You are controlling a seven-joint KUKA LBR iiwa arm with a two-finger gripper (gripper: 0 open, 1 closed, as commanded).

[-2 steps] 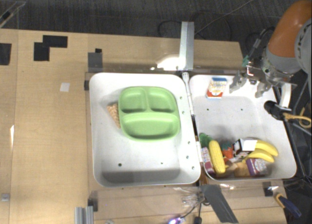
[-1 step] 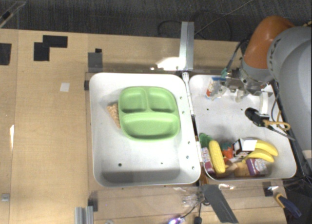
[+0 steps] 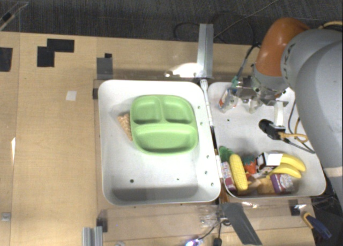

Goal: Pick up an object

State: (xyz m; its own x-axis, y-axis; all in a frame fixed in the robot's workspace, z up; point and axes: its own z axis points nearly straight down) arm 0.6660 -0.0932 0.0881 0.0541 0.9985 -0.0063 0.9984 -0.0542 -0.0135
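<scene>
I am looking down on a wooden desk carrying two white bins. The left bin is holding a green divided plate with a tan snack tucked beside it. My arm is reaching in from the right, and its hand is hovering over the bare far end of the right bin; I cannot tell how the hand is set. The objects are sitting at the near end: a corn cob, a banana and small packets. I am judging that a descent here risks closing on nothing, since the pile lies well apart.
</scene>
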